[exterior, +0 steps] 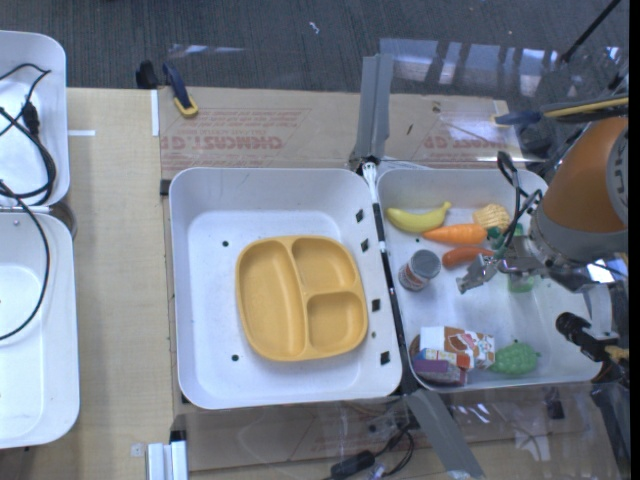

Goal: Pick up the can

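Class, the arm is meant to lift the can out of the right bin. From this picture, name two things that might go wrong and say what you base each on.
1. The can is tilted against the bin wall, so a finger may not fit on that side.
2. The tool sits right of the can, close under the carrot; moving across, it might nudge the carrot or tip the can.

Dark carpet floor [300,18], wooden bench [110,268]
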Robot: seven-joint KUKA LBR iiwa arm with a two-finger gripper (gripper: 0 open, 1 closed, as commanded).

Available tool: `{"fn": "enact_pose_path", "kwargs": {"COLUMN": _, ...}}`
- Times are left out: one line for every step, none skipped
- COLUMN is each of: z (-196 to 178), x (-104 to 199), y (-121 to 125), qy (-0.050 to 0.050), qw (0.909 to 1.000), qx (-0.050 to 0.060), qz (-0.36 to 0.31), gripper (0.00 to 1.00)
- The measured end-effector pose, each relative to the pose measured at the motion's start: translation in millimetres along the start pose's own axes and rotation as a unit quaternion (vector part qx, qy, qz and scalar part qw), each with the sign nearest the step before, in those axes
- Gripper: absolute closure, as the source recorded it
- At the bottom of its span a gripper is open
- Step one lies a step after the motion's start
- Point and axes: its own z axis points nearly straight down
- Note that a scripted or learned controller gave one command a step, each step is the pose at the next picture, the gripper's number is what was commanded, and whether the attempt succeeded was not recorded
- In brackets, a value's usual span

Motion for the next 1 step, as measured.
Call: {"fn": "enact_pose_path", "kwargs": {"z": 24.8, "x": 6.6, "y": -56.3, "qy": 0.001, "qw": 0.9985, "qx": 0.001, "qz": 0.054, "gripper": 0.0}}
